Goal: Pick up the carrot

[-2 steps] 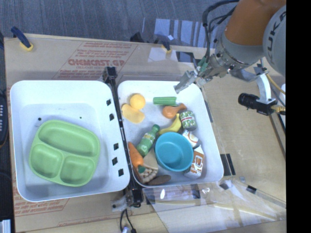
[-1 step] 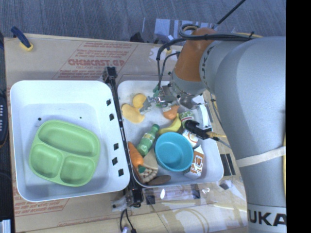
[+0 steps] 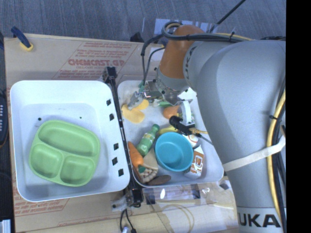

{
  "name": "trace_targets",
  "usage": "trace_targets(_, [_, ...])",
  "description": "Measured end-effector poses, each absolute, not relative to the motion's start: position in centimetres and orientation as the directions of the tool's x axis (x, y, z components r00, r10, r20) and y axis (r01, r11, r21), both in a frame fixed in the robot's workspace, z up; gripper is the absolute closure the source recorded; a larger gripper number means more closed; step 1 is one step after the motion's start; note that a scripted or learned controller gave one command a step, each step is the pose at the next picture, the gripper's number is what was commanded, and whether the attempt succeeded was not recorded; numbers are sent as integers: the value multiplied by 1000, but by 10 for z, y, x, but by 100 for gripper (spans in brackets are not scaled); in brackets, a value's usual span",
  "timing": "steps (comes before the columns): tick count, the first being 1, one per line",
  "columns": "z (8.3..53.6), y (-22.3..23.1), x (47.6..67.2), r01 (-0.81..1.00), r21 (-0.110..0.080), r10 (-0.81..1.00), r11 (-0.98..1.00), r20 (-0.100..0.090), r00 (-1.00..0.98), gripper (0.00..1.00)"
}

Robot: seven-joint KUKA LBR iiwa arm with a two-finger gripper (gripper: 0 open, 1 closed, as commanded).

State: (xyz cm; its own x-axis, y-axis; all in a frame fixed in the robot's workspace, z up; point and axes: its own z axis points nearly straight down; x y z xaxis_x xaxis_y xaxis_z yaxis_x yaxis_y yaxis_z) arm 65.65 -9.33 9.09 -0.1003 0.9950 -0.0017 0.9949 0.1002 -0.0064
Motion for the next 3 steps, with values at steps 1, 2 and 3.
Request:
trace_targets(1, [102, -94, 657, 994, -12, 994, 109, -2, -109, 100])
trace_targets(2, [194, -33, 657, 990, -4, 990, -138, -3, 138, 100])
trace_targets(3, [190, 15, 626, 936, -15, 936, -353, -7, 353, 100])
